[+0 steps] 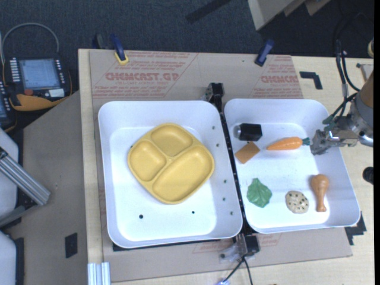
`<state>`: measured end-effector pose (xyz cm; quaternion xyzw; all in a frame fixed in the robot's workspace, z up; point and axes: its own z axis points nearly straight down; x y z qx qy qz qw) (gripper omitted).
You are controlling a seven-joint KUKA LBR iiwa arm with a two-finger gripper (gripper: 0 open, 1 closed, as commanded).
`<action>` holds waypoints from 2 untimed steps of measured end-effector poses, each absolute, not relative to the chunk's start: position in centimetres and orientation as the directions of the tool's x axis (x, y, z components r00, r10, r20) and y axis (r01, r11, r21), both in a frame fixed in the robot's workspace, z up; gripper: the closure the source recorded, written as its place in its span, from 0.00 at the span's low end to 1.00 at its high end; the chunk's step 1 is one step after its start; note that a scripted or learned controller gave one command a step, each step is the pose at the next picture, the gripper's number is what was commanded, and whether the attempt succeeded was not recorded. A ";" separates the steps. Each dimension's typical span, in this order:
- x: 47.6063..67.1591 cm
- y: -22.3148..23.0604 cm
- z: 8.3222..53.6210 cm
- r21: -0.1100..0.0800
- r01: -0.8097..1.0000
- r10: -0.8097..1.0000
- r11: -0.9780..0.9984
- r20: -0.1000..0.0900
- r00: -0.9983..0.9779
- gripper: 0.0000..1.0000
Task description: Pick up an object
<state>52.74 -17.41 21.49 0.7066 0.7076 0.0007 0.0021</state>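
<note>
right shallow white bin [338, 159] holds an orange toy carrot [284, 143] near its far side, green tip pointing right. claw [319, 142] sits at the right rim, just beside that tip; cannot tell its state. black block [249, 131], orange wedge [247, 152], green leaf [259, 193], speckled cookie [297, 201], tan drumstick [320, 190] lie around. left white bin [113, 177] carries a yellow divided plastic plate [171, 162].
</note>
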 end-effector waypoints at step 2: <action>53.4 -13.0 25.8 -0.001 1.000 1.000 0.005 0.002 -0.005 1.00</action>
